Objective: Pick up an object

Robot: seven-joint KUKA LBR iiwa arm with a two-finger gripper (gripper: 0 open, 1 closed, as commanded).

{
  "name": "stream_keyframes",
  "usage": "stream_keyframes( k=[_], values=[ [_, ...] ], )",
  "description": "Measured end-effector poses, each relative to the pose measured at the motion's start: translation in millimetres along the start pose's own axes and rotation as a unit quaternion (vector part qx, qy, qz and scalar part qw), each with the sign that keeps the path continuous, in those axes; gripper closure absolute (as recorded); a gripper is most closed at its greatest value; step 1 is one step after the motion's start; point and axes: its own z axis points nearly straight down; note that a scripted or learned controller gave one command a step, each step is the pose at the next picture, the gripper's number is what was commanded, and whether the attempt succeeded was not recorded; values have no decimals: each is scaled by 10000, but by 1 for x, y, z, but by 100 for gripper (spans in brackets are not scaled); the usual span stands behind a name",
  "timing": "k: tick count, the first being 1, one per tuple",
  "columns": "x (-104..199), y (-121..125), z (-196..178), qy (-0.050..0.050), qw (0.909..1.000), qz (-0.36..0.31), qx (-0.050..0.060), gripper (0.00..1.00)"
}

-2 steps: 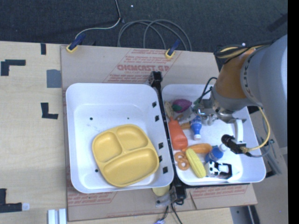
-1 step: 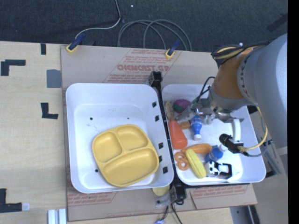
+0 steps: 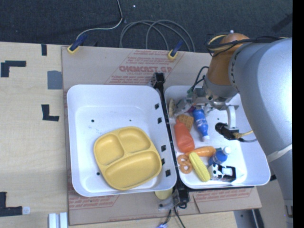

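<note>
Camera view from above shows two white bins side by side, the left bin point(image 3: 78, 103) holding a yellow divided plate point(image 3: 127, 156). The right bin point(image 3: 254, 167) holds a heap of toys: a blue bottle point(image 3: 201, 123), an orange bottle point(image 3: 184, 137), a corn cob point(image 3: 199, 166), a carrot point(image 3: 204, 151) and a small pretzel point(image 3: 184, 164). The grey arm's gripper point(image 3: 202, 99) hangs over the bin's far end just above the blue bottle, and whether it grips anything cannot be told.

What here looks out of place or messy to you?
Nothing looks spilled or broken. The right bin is crowded: a blue bottle, an orange bottle, a corn cob and other small toys lie jumbled together. The left bin holds a yellow divided plate, lying flat.
</note>
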Motion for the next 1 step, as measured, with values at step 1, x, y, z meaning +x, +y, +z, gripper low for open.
stream_keyframes(
  k=[1],
  values=[
    [4, -1, -5, 45, 10000, 22, -10, 100]
  ],
)
